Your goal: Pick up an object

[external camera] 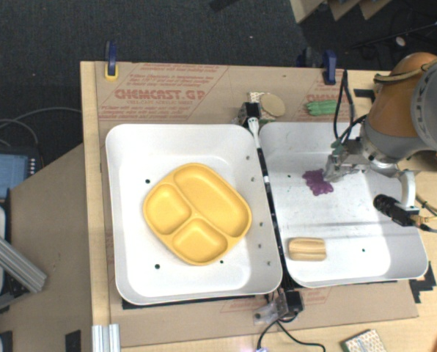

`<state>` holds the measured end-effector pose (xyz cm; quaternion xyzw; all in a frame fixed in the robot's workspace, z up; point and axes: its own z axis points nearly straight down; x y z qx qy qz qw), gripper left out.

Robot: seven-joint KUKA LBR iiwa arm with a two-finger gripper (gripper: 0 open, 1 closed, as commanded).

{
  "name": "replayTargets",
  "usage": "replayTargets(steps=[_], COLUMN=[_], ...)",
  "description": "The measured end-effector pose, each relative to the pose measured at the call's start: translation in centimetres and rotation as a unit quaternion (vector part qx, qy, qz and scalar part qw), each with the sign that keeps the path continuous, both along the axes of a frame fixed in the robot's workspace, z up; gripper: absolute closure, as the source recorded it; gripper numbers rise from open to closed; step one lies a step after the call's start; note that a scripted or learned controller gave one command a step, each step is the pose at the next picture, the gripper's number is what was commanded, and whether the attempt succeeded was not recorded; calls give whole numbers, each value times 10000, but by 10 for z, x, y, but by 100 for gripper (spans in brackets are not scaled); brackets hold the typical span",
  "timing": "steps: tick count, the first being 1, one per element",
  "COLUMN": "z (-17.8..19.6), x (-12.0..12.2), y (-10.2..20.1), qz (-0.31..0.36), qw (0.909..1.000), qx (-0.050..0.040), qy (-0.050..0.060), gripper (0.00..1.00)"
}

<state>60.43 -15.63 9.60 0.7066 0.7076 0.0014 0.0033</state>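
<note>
A small purple object (319,182) lies in the right bin (394,259), near its middle. My gripper (333,167) reaches down from the right and sits right at the purple object's upper right edge, touching or almost touching it. A tan bread-like roll (306,248) lies near the right bin's front edge. A yellow divided plate (196,213) rests in the left bin (127,160).
The grey arm with its orange band (405,116) hangs over the right bin's far right side. A black cable connector (394,210) sticks out below it. A green item (322,108) and a round tan piece (272,106) lie on the cardboard behind the bins.
</note>
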Motion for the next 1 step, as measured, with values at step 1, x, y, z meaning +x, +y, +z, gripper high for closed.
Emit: replayTargets(steps=[1], z=[-1], x=[0], y=[0], qz=[0], qw=[10000], qx=[0], qy=[6], gripper=[0])
